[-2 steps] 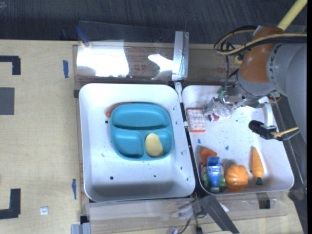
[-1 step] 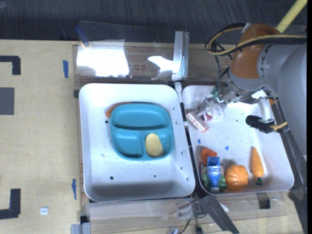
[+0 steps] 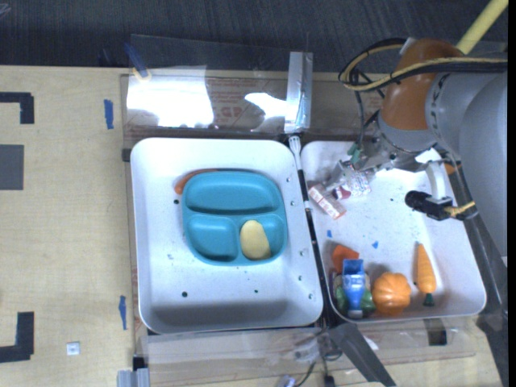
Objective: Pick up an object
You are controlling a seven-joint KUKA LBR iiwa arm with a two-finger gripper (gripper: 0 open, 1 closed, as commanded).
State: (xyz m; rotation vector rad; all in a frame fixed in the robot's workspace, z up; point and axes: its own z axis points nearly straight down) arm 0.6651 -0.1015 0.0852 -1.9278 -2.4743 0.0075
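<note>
Left bin (image 3: 153, 240) holds a blue tray (image 3: 218, 204) bearing a yellow lemon (image 3: 255, 239). Right bin (image 3: 459, 256): arm (image 3: 451, 103) at its far edge, gripper (image 3: 359, 168) beside a wrapped packet (image 3: 326, 200), grip state indeterminable; pumpkin (image 3: 392, 290), carrot (image 3: 425, 271), toy (image 3: 353, 285) near the front.
</note>
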